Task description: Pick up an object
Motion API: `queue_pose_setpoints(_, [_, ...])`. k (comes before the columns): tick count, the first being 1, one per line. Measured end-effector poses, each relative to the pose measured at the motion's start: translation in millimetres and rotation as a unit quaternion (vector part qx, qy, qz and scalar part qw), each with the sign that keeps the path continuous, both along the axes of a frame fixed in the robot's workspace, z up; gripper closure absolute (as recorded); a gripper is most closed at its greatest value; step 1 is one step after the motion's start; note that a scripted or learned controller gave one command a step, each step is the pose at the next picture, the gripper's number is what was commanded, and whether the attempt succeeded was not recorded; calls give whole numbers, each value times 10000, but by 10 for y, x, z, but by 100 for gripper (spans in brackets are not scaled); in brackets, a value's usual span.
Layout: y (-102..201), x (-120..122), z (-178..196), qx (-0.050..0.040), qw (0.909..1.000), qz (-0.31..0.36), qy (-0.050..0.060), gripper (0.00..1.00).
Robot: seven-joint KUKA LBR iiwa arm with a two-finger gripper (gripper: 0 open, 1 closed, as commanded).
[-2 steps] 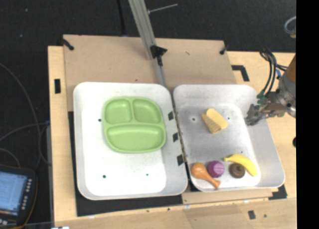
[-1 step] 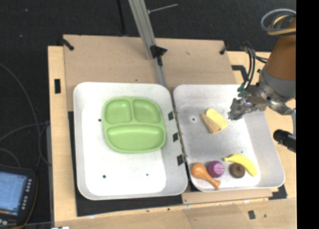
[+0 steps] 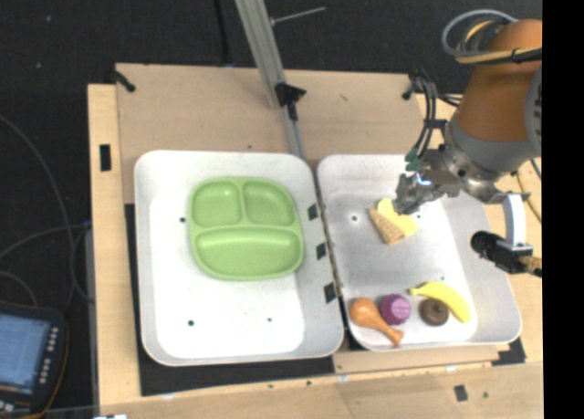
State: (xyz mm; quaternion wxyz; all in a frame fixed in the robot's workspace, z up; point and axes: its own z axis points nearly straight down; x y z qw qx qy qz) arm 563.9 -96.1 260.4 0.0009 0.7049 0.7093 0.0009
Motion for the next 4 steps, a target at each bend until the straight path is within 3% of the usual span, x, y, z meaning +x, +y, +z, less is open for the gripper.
queue_pose_setpoints(2, [975,105,-132,5,10000,0,14,100])
queue_pose_setpoints(3, [1505,269,-230,3,10000,4,8,100])
queue_pose_setpoints(4, [1471,264,-225,-5,10000,-18,12,0])
